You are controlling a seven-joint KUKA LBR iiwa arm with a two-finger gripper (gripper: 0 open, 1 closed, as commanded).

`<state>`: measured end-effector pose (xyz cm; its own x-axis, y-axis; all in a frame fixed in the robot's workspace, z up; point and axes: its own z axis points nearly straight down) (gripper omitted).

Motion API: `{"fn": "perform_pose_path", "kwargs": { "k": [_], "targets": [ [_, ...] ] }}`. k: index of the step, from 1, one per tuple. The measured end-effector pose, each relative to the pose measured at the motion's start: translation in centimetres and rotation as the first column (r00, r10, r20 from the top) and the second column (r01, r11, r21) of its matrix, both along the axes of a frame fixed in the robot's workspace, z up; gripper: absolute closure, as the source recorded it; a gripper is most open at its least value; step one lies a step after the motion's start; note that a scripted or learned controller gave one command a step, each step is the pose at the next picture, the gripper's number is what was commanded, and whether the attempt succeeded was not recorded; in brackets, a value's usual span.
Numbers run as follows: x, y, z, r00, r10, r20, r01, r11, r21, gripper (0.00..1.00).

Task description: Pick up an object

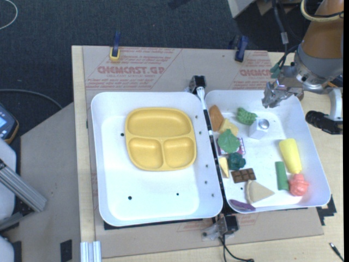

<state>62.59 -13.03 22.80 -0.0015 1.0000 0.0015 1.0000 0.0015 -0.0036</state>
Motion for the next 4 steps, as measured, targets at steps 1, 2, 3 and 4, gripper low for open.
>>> {"fn": "perform_pose_path", "kwargs": {
  "k": [1, 2, 3, 4],
  "targets": [
    [-5.0, 1.1, 0.8, 1.000, -0.003, -0.001, 0.003, 1.000, 0.000, 1.00],
    [-10.1, 2.9, 1.2, 1.000, -0.003, -0.001, 0.003, 1.000, 0.001, 1.00],
    [-14.7, 5.4, 0.5, 1.000, -0.002, -0.003, 0.002, 1.000, 0.001, 1.00],
    [-15.1, 5.4, -0.9, 1.000, -0.003, -0.001, 0.003, 1.000, 0.000, 1.00]
  ]
}}
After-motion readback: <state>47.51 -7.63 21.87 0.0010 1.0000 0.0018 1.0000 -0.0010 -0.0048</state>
